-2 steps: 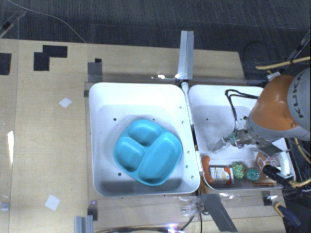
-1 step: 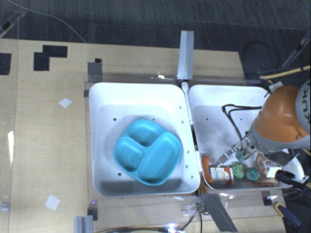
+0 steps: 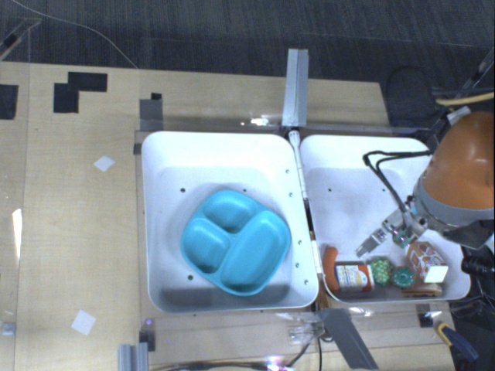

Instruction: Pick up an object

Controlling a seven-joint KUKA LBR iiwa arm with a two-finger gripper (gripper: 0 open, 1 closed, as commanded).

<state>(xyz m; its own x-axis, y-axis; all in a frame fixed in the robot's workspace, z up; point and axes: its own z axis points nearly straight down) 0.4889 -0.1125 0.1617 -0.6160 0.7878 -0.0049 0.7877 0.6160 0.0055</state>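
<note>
My gripper [image 3: 371,243] hangs over the right bin [image 3: 348,176], just above the row of small objects along its near wall. From left to right these are a red sausage-shaped piece [image 3: 330,262], a labelled red and white container [image 3: 353,277], a green knobbly item [image 3: 380,270], a small teal ball [image 3: 403,277] and a brown packet [image 3: 424,260] with a white tag [image 3: 436,275]. The gripper tip sits above and slightly left of the green item. I see nothing held in it.
The left bin [image 3: 166,176] holds a blue divided plate [image 3: 236,240]. A black cable [image 3: 383,167] loops over the right bin's far half. The grey and orange arm [image 3: 462,180] covers the bin's right side. A metal post [image 3: 296,87] stands behind the divider.
</note>
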